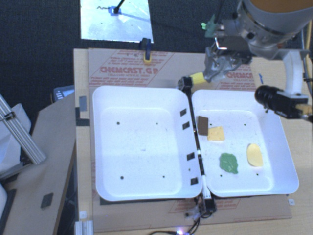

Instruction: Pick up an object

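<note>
Gripper (215, 68) raised above the far edge of the right bin (274, 180), over the bench (122, 67); fingers too blurred against the arm to tell whether open or closed, or whether anything is between them. Yellow cylinder (197, 78) just beside the gripper at the bin's far left corner. Lying in the right bin: brown block (203, 125) near the divider, pale yellow square (216, 133) touching it, green lump (228, 163), yellow oval (254, 155). Left bin (105, 102) alongside.
</note>
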### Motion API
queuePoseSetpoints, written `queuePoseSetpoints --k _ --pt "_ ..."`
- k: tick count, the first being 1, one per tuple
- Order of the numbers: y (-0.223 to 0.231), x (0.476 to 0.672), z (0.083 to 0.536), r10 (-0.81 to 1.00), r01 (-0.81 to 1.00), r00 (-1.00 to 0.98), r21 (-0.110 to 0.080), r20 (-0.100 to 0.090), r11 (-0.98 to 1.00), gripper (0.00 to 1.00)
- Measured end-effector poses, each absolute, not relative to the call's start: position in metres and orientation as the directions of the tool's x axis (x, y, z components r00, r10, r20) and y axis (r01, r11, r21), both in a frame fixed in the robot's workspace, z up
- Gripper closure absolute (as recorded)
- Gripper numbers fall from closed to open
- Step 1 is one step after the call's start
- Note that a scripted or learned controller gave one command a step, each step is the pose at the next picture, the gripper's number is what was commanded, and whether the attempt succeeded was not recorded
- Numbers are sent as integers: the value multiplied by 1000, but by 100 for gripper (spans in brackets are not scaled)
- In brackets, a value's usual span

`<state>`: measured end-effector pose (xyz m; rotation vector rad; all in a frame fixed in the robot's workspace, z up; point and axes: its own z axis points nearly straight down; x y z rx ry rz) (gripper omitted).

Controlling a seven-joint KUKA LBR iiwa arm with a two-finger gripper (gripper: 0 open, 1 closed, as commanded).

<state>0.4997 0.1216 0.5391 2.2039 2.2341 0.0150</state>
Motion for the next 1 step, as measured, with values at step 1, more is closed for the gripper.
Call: queuePoseSetpoints --k 1 --pt "242 484 534 1000 1000 -17 1 4 17 100"
